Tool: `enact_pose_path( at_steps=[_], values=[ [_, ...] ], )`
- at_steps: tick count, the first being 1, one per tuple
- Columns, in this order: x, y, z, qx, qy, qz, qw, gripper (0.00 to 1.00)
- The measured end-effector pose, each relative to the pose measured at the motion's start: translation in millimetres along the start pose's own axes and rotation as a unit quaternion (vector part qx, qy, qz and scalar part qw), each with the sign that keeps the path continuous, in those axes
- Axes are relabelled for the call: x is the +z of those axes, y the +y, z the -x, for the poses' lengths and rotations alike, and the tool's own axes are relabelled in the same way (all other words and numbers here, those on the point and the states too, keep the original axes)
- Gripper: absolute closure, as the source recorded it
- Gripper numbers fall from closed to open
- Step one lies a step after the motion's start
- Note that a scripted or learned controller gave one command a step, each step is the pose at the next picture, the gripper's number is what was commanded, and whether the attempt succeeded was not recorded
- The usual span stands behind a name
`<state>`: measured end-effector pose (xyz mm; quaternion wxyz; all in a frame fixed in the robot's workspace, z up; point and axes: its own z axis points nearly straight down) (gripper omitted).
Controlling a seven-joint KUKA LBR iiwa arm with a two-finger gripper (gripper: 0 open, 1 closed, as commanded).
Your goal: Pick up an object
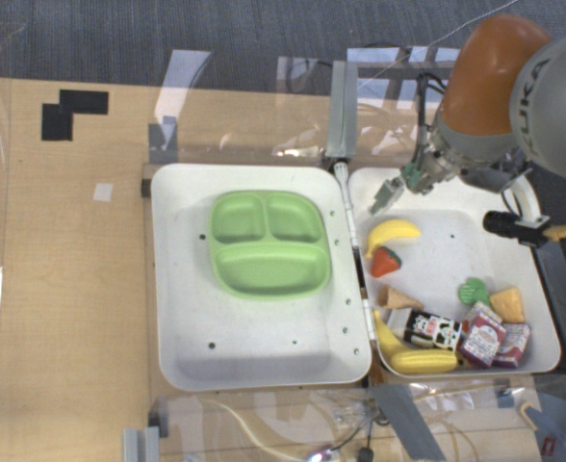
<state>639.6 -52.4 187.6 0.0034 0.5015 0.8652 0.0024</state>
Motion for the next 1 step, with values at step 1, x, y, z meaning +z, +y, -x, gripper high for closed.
enact_pose_path(
  at_steps=[1],
  values=[
    [-72.5, -5.7, 15.6, 0.027, -0.001, 0.0, 0.9996, 0.0]
  ],
)
